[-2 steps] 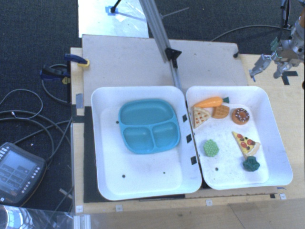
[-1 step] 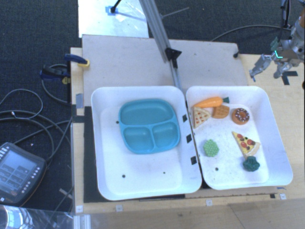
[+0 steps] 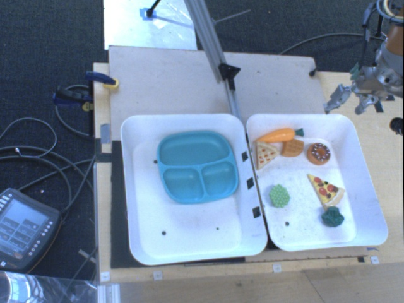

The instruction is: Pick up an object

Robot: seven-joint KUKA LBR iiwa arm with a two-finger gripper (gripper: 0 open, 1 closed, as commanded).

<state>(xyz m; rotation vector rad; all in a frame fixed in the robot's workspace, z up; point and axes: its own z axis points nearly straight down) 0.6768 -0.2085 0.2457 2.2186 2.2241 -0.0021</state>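
The right bin (image 3: 369, 188) holds several toy foods: an orange carrot (image 3: 278, 135), a wedge-shaped sandwich piece (image 3: 265, 154), a brown biscuit (image 3: 292, 148), a chocolate donut (image 3: 319, 153), a pizza slice (image 3: 326, 190), a light green vegetable (image 3: 279, 196) and a dark green broccoli (image 3: 332, 217). My gripper (image 3: 351, 101) hangs above the bin's back right corner, beyond the rim. It is open, with nothing between its fingers (image 3: 336, 98). The donut lies nearest to it, lower and to the left.
A blue divided plate (image 3: 197, 166) sits in the left bin (image 3: 142, 232). A slanted metal pole (image 3: 208, 30) ends at the seam between the bins. Cables and a control pendant (image 3: 24, 227) lie left of the bench.
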